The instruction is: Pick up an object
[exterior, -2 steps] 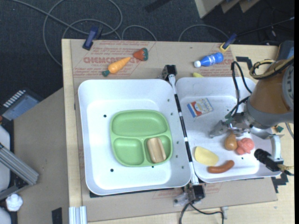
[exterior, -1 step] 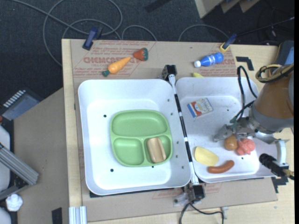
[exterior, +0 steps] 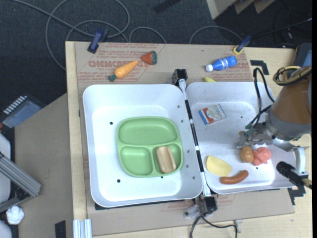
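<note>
My gripper (exterior: 247,140) is low over the right bin (exterior: 233,95), near its right side. Just below it lies a small brown potato-like piece (exterior: 246,154), touching or nearly touching the gripper tip, and a pink toy (exterior: 263,155) rests beside that. A yellow piece (exterior: 218,165) and a red-brown sausage (exterior: 234,177) lie at the bin's front. A small white, red and blue packet (exterior: 212,114) sits towards the bin's back left. The grey and orange arm covers the bin's right edge.
The left bin (exterior: 99,133) holds a green divided tray (exterior: 143,133) with a bread roll (exterior: 166,158) in its front right compartment. Behind the bins on the bench lie a carrot (exterior: 124,69), a red toy (exterior: 149,57) and a blue bottle (exterior: 222,63).
</note>
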### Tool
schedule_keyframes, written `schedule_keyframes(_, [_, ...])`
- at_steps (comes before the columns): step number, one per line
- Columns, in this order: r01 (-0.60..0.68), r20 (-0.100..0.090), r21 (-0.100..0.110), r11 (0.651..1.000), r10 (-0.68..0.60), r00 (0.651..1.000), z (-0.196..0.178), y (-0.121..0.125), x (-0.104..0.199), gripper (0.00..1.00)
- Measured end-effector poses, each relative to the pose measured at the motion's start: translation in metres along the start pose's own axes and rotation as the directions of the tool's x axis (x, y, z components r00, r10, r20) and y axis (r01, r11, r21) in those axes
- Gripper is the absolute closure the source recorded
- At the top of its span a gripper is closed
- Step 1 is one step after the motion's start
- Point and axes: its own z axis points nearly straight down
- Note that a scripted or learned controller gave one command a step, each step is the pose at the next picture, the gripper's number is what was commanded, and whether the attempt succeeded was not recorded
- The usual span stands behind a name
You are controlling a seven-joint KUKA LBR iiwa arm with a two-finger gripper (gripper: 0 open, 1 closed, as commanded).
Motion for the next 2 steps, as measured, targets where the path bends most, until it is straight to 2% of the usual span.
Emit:
schedule_keyframes(1, [0.003, 0.001, -0.004, 1.000, -0.003, 1.000, -0.083, 0.077, 0.010, 1.00])
schedule_keyframes(2, [0.002, 0.001, -0.004, 1.000, -0.002, 1.000, -0.127, 0.070, 0.088, 1.00])
